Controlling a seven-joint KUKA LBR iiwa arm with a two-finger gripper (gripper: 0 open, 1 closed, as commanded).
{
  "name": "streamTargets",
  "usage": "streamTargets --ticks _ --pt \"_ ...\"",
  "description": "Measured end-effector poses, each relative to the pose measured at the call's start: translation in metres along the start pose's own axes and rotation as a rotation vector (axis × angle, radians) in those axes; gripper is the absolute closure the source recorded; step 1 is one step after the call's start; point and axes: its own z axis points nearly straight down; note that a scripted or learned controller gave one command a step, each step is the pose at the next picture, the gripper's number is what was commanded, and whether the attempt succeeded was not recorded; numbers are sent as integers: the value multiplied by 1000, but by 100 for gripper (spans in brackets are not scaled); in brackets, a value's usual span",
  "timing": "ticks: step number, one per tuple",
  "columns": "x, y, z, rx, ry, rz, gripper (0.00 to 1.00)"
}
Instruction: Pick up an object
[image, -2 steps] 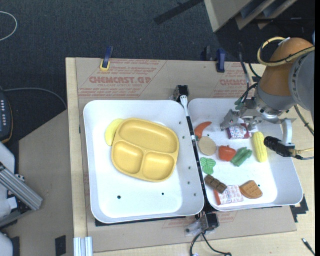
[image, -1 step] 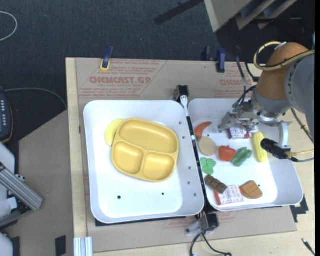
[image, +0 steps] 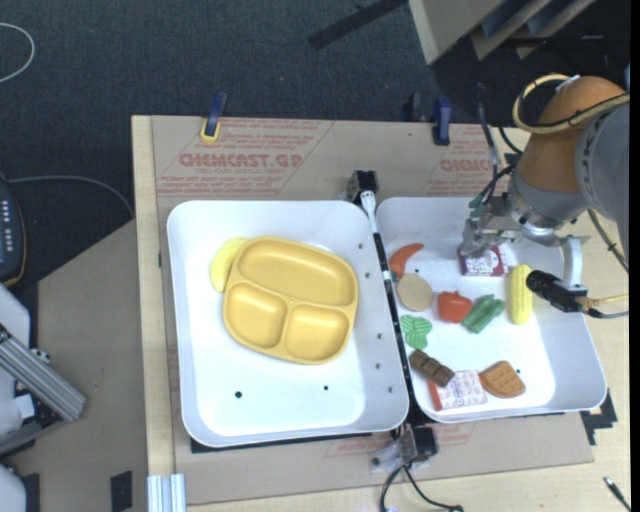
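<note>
Tool (image: 482, 240) is low in the right bin (image: 575, 385), right over the red-and-white packet (image: 484, 263) at the bin's far side, seemingly lined up for a grab, though I can't tell how wide it's open.

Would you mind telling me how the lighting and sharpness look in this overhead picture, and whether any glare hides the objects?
In the camera view, light is even and soft; the yellow divided tray carries mild sheen, no blown-out glare. Shadows are faint beside the left bin. The small toys in the right bin look slightly soft, and the gripper is dim against the arm.
</note>
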Motion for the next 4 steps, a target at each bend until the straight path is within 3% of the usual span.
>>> streamTargets --ticks 2,4 --pt "-5 11 -118 7 5 0 100" --pt "110 4 -119 16 11 -5 100"
